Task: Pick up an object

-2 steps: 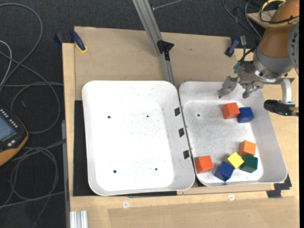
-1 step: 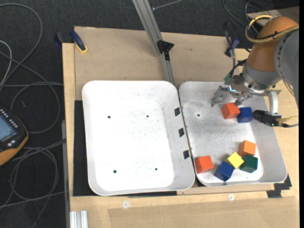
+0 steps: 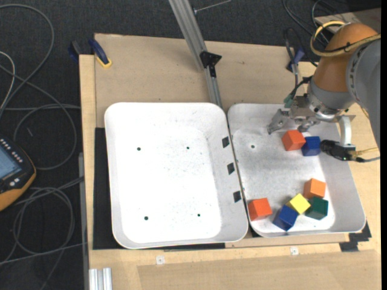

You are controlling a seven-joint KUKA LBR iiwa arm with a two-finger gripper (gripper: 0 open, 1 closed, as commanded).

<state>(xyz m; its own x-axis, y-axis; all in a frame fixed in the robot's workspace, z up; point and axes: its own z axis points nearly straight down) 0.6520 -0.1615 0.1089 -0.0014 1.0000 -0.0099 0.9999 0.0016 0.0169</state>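
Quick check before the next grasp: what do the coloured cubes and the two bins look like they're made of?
Cubes, such as the orange cube and yellow cube: probably painted wood or hard plastic; flat matte faces, crisp edges. Right bin and left bin: likely moulded plastic, smooth, white, with rounded rims and dark speckling or scuffs.

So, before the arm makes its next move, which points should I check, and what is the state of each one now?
1. Pincer is over the right bin: ok.
2. A block lies close to the pincer: ok, the orange block sits just beside it.
3. Orange block has free space around it: not ok, the blue block touches or nearly touches it.
4. Pincer fingers open: cannot tell.
5. Something is held between the fingers: cannot tell.
6. Other blocks stay out of the way: ok, the cluster lies at the bin's near edge.
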